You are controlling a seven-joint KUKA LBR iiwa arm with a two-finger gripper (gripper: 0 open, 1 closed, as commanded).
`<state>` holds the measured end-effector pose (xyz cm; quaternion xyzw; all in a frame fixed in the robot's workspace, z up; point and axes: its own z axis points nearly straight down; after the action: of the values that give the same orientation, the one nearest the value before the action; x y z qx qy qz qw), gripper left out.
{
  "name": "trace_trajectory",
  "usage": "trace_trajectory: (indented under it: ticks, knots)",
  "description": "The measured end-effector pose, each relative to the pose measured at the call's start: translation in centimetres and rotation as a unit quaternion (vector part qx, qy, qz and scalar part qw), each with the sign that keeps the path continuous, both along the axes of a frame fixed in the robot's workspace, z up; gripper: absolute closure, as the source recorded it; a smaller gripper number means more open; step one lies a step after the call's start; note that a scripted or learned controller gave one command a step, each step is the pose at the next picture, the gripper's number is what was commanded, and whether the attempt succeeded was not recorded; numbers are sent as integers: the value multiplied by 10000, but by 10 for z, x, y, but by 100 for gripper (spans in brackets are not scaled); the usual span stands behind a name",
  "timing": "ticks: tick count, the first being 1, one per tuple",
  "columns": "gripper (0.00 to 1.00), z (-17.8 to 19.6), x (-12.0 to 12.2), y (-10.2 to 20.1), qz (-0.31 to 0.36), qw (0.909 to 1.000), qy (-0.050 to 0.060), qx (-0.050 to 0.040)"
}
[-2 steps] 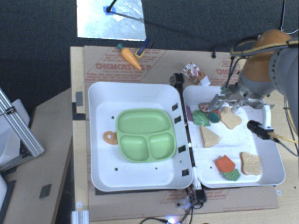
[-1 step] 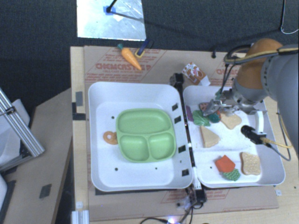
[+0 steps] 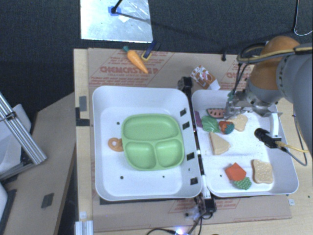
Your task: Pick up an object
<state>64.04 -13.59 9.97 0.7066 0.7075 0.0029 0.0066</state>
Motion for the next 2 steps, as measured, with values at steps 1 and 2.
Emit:
trace_trajectory:
  ticks: [1,2]
  knots:
    - [100,64,2,3,17,10000,34,20]
    - [100,119,4,3,18,10000,30,20]
